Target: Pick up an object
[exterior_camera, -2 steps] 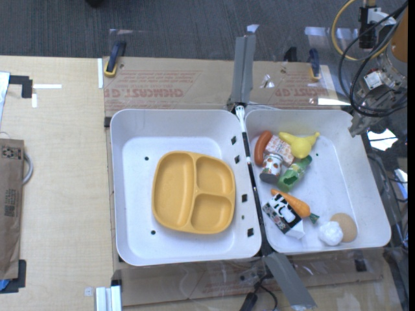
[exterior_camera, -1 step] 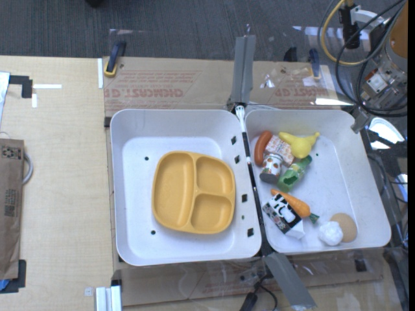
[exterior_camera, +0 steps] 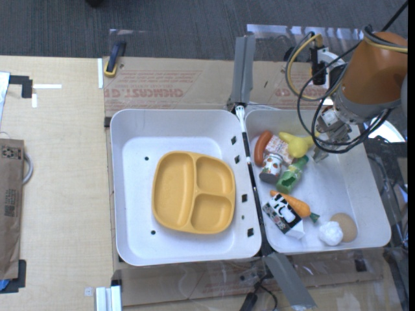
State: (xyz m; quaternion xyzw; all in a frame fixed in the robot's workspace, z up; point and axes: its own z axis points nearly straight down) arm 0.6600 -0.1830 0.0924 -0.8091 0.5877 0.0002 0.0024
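Nearest in the right bin [exterior_camera: 379, 235] lie a white ball [exterior_camera: 330, 233], a tan ball [exterior_camera: 345, 226] and a carrot [exterior_camera: 296, 205], with bare floor beside them. Further back, sausage [exterior_camera: 261, 147] and yellow toy [exterior_camera: 295, 144] crowd the divider. The gripper [exterior_camera: 336, 131] hangs over the far right corner; I cannot tell its grip.

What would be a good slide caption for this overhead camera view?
Grey-and-orange robot arm above the right white bin of toy food; yellow divided plastic plate in the left white bin.

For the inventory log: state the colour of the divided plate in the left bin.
Mustard yellow divided plate, seen in the camera view.
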